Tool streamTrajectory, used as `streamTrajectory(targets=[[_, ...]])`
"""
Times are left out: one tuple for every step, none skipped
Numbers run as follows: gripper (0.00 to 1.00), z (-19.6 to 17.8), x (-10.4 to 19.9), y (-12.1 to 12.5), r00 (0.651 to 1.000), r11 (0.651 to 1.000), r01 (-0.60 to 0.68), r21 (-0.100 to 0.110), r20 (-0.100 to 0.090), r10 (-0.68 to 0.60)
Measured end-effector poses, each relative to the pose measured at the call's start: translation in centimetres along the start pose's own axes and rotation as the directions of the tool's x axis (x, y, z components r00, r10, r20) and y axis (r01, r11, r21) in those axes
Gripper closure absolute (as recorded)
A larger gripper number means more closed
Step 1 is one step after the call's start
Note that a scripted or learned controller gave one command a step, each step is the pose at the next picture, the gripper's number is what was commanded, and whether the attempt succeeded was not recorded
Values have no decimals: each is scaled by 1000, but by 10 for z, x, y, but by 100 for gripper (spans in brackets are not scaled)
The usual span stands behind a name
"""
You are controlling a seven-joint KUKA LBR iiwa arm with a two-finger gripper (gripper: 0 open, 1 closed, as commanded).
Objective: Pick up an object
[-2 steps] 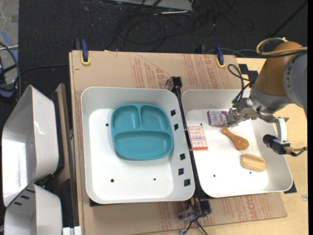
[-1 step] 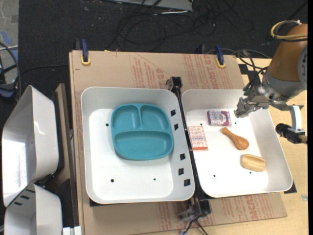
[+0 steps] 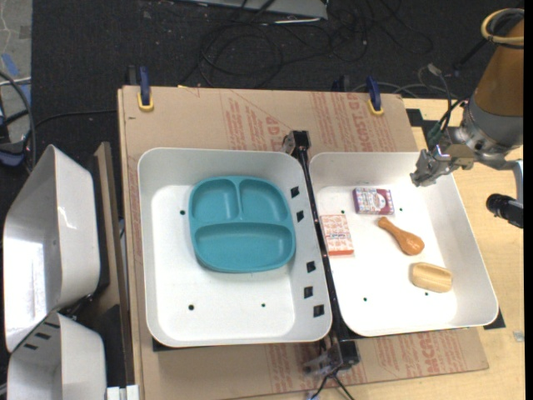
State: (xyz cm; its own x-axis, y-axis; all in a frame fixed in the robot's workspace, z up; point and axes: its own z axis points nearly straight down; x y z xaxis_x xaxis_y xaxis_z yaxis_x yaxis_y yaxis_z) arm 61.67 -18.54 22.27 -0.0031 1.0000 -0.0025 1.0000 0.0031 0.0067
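Observation:
The right bin [image 3: 466, 298] holds a small purple and white packet [image 3: 372, 200], a pink and white card-like packet [image 3: 336, 234], a brown wooden spoon-like piece [image 3: 401, 235] and a tan bread-like block [image 3: 430, 277]. My gripper [image 3: 426, 173] hangs over the bin's far right corner, up and to the right of the purple packet, with nothing seen between its fingers. The view is too small to tell how the fingers stand.
The left bin [image 3: 166, 307] holds a teal divided plate [image 3: 241, 223]. Black clips line the seam between the bins [image 3: 310, 248]. Both bins rest on a cardboard sheet [image 3: 250, 115] held by clamps. White tubs [image 3: 42, 248] stand at the far left.

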Motion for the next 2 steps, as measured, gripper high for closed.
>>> streamTrajectory(targets=[[100,-2,57,-14,1000,1000,4,8,-4,-4],[100,5,105,-14,1000,1000,4,7,-3,-4]])
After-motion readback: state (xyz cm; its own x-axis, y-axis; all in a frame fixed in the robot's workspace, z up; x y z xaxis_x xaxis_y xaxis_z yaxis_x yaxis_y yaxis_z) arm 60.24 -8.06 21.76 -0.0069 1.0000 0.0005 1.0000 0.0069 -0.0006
